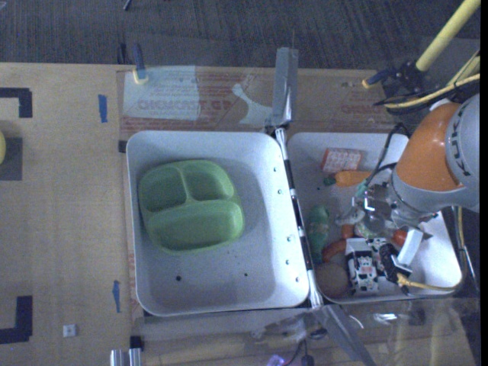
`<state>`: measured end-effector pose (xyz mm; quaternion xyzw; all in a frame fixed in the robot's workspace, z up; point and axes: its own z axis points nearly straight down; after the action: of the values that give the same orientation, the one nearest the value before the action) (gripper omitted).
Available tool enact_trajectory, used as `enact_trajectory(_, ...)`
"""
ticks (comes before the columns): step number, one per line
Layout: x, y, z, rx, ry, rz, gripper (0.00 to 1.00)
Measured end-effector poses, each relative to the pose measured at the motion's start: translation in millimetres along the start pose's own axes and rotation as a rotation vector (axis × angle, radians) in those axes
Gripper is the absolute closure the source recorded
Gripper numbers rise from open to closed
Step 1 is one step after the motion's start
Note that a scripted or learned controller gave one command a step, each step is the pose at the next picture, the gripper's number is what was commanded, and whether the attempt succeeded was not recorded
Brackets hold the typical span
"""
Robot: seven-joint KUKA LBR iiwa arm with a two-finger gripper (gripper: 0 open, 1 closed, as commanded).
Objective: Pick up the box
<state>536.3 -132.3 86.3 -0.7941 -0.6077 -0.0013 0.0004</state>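
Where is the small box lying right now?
In the camera view, the box lies in the bin on the view's right, near its far wall, with an orange carrot-like piece just in front of it.

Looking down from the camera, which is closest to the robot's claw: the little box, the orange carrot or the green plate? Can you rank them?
1. The carrot, in the right bin, just beside the gripper.
2. The box, in the same bin, past the carrot.
3. The green plate, over in the left bin.
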Motion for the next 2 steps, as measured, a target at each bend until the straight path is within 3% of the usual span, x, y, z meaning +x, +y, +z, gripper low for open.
enact_trajectory(1,39.0,101.7,2.2,0.031,-0.006,0.165,0.0)
enact_trajectory(2,39.1,42.4,0.3,-0.002,-0.002,0.108,0.0)
